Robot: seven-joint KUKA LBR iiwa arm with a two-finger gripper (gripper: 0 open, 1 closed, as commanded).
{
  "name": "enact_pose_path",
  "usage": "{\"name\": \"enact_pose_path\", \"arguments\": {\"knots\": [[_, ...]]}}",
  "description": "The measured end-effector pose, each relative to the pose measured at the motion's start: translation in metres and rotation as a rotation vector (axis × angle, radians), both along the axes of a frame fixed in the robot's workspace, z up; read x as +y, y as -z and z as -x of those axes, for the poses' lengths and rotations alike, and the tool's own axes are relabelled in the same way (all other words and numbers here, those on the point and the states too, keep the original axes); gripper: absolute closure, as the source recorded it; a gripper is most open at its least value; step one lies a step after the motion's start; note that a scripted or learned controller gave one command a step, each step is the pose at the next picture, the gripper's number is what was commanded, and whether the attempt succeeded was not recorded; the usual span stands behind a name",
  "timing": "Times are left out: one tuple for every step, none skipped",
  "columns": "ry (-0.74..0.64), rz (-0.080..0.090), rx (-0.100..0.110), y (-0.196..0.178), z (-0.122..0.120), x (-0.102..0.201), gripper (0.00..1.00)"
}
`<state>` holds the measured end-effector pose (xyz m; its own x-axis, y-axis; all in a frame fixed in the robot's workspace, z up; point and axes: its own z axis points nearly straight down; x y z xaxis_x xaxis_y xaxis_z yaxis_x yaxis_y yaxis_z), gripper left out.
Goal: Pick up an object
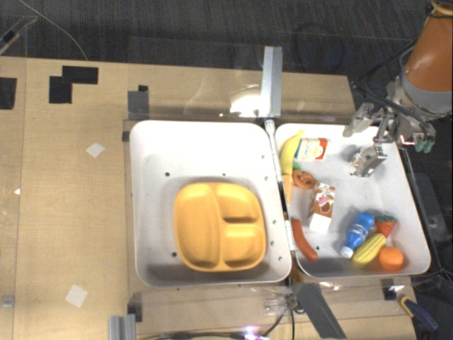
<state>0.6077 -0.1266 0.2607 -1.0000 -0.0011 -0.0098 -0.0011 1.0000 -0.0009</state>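
My gripper (pixel 367 161) hangs over the far right part of the right bin (pixel 417 211), open, with nothing between its fingers. Bare bin floor lies beneath it. To its left lie a yellow banana (pixel 288 154) and a small white box with a red and green label (pixel 312 149). Nearer the front are an orange-red toy (pixel 304 180), a white carton (pixel 322 208) and a red sausage-shaped piece (pixel 304 239). In the front right corner sit a blue bottle (pixel 357 232), a yellow piece (pixel 369 248), an orange ball (pixel 391 258) and a red toy (pixel 386 225).
The left bin (pixel 152 190) holds a yellow divided tray (pixel 219 225). A metal post (pixel 272 83) stands at the far end of the wall between the bins. The arm's orange band (pixel 432 55) is at the upper right, with cables beside it.
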Motion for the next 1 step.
{"name": "enact_pose_path", "arguments": {"knots": [[0.256,-0.002,-0.007,0.1304,0.0064,-0.0081,0.0]]}}
